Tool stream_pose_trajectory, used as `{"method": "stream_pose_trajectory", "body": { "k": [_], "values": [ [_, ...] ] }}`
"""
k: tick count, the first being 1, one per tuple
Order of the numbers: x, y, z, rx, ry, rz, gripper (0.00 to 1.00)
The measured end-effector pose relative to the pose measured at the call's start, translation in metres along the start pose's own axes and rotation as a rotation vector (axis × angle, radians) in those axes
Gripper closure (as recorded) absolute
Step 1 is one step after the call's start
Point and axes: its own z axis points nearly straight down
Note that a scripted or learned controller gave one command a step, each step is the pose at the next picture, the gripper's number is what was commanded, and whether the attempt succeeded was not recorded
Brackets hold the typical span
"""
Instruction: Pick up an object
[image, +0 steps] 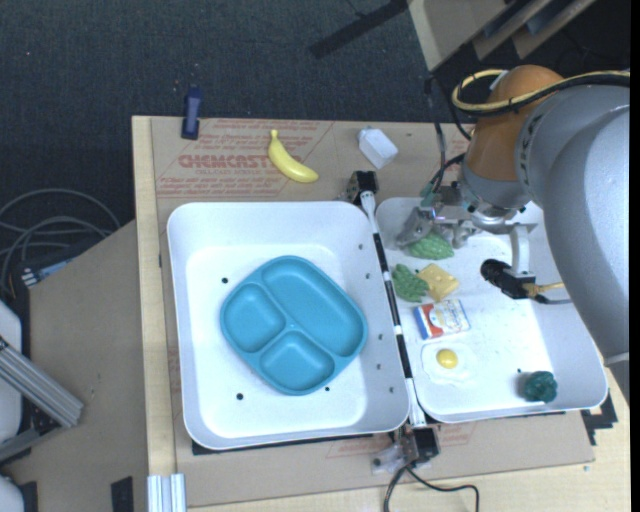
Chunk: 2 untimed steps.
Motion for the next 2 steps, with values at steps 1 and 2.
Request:
{"method": "stream_pose_trajectory", "body": {
  "k": [1,2],
  "values": [
    [0.0,0.001,-0.011,-0.003,-0.002,-0.001,1.0],
    [0.032,-0.064,-0.101,0.002,0.001,0.0,1.0]
  ]
}}
